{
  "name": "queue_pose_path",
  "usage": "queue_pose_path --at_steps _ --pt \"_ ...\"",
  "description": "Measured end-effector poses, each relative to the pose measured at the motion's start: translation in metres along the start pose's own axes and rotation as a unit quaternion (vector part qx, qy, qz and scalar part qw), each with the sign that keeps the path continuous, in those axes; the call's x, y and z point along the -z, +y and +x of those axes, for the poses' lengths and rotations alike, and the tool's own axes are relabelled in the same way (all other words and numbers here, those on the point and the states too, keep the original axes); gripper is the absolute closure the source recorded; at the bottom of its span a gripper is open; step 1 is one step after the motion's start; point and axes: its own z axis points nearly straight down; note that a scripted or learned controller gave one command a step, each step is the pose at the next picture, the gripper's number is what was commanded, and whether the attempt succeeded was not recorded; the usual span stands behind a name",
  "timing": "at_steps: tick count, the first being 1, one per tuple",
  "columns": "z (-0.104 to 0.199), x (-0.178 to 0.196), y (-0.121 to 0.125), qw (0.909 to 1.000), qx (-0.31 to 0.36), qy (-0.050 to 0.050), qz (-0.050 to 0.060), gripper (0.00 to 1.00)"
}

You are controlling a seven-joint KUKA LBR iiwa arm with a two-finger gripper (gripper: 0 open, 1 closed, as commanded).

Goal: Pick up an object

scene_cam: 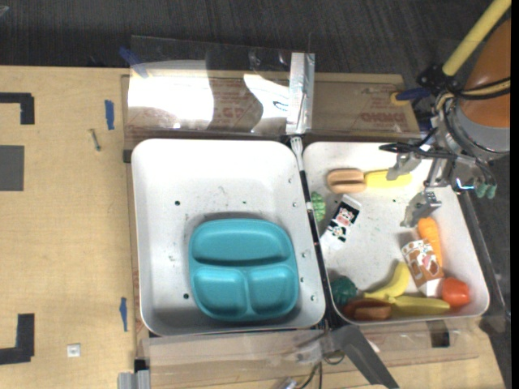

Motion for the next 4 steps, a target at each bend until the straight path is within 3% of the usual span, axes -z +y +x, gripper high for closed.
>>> queue_pose_path --at_steps 1,2,3,4 --pt "0.031 -0.141 -0.044 0.9999 -0.015 0.006 -0.001 0.00" --pt "0.077 -0.157 -0.075 0.9999 0.007 -0.008 0.003 0.00" --pt "0.076 -0.158 -0.060 1.0000 0.002 -0.006 0.002 0.00" --pt "-0.037 -0.160 -0.096 1.0000 0.000 -0.003 -0.003 0.00"
